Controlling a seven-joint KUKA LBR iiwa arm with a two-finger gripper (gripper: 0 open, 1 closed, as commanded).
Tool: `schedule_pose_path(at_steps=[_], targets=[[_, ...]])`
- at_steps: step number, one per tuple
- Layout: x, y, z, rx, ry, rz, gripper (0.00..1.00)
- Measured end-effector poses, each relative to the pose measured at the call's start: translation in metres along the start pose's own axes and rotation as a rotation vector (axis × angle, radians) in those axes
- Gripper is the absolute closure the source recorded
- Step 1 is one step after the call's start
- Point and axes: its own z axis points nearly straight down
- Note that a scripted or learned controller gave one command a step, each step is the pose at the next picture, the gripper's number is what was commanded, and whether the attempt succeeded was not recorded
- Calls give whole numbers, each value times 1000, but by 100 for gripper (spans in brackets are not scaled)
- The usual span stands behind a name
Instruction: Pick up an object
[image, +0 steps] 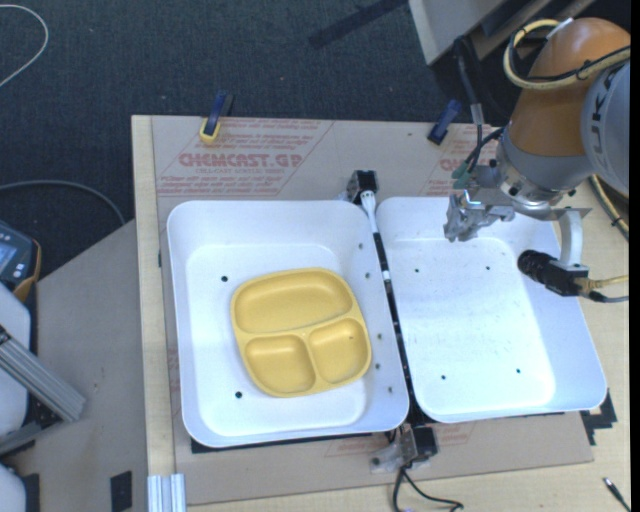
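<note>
Tray position first: yellow divided tray (298, 330) lies flat in the left bin (190, 250), roughly centred, its long axis running from the upper left toward the lower right of the bin, with one large compartment on the far side and two smaller ones on the near side. It is the only loose object visible in either bin.

End effector (466, 219) hangs over the far left corner of the right bin (500, 330), close to the wall the two bins share. Nothing sits between its fingers. Whether they are apart or together cannot be told from this slanted angle; the metal tip reads as one cluster.

Key relation: the tray lies to the camera's left of the end effector and nearer the camera, across the divider between the bins. The two are well apart.

Judgement: no grasp has begun. Reaching the tray means crossing the divider and then descending on a rim or a compartment wall; the flat, broad body offers little else to pinch. A low edge like that could easily slip.
</note>
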Motion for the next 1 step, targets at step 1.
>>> schedule_pose_path(at_steps=[1], targets=[[4,-5,-10,-1,1,-1,100]])
